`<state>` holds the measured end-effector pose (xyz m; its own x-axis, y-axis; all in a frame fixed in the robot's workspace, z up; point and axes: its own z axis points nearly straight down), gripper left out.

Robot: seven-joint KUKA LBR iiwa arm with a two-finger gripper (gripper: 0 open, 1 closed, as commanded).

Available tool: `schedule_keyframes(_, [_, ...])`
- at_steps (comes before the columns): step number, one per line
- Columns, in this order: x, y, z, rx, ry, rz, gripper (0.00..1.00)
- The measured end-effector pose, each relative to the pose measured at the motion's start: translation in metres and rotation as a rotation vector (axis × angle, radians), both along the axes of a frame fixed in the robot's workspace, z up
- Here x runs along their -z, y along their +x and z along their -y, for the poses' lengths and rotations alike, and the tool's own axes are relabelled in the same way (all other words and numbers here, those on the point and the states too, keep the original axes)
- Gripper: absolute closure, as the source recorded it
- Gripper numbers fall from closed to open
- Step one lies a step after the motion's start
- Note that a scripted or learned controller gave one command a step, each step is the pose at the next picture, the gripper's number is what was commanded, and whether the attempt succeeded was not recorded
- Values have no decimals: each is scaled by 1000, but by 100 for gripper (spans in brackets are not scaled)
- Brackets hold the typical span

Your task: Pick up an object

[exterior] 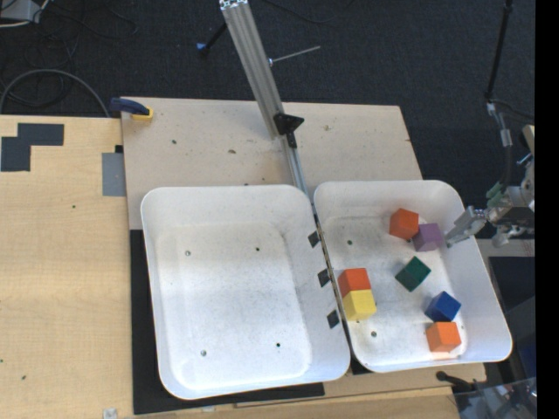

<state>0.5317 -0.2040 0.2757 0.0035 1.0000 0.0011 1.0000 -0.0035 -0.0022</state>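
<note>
Tool (463, 225) at right bin's (384, 363) right rim, beside purple cube (428, 236); opening cannot tell. Six cubes in right bin: orange (403, 223), green (413, 274), blue (444, 306). Bin centre open.

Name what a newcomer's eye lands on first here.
The bright blocks scattered in the right bin: an orange block touching a purple block near the far right corner, and a yellow block against the dividing wall. The gripper sits at that bin's right rim, beside the purple block.
</note>
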Motion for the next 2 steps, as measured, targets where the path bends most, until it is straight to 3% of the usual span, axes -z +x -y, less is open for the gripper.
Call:
schedule_keyframes(1, [108,-19,-75,-8,5,-9,0])
schedule_keyframes(2, [85,-32,-162,-11,4,-2,0])
